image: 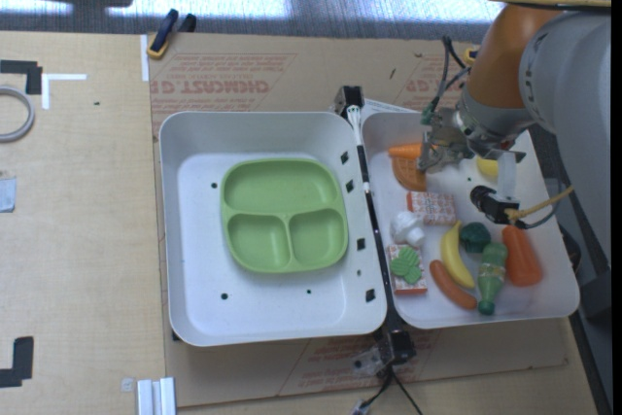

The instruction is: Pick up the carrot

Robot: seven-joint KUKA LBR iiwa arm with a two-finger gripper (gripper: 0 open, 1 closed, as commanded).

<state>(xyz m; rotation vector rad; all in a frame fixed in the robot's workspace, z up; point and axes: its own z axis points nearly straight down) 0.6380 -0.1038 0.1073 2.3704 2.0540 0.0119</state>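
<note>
The right bin (pixel 554 306) holds several toy foods. A long, tapered orange carrot (pixel 522 256) lies near that bin's right wall, beside a green bottle (pixel 491 275). My gripper (pixel 434 154) is low in the back left part of the same bin, well away from the carrot. It is right against another orange piece (pixel 408 166), which the gripper partly hides. I cannot make out what that piece is, or whether anything is held.
Also in the right bin are a banana (pixel 451 253), a dark green broccoli (pixel 474 234), a reddish sausage (pixel 453 286), a red and white box (pixel 432 205), a white garlic (pixel 406 226) and a yellow piece (pixel 487 168). The left bin (pixel 185 287) holds a green divided plate (pixel 285 214).
</note>
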